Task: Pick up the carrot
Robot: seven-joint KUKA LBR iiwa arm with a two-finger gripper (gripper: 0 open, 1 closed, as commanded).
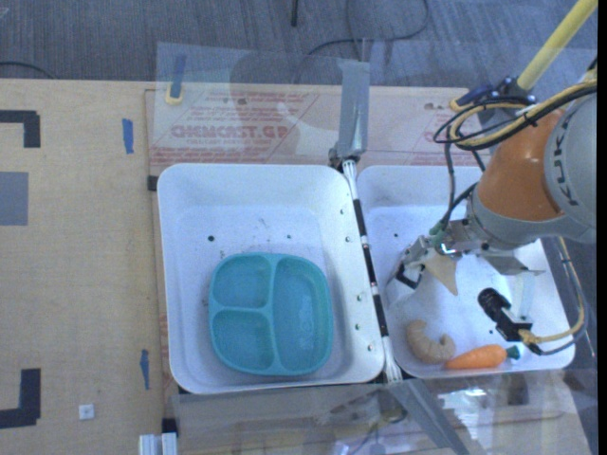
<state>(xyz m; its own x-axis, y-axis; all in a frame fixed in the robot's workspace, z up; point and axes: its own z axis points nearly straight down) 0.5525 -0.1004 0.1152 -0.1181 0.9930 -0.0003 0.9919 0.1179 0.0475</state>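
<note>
Over the bin on the view's right (408, 197) I have the gripper (426, 273) hanging above the middle of the floor, with the arm (517, 173) reaching in from the right edge, its orange band above the wrist. The fingers (443, 275) stand apart, as far as I can read them from this slant, with bare white floor showing in the gap and nothing between them.

The carrot (477, 356) is not under them. It lies on its side against the bin's near wall, toward the near right corner, its green end pointing to the view's right. From the fingers it sits nearer the camera and off to the right, clearly apart from both tips. Just beside its narrow end is a curled beige piece (429, 342); I cannot tell whether the two touch. That piece lies almost straight below the fingers in the view, between them and the near wall.

The left bin (180, 188) holds a teal divided plate (272, 313), flat on its floor. Both bins sit side by side on the counter (76, 254).
</note>
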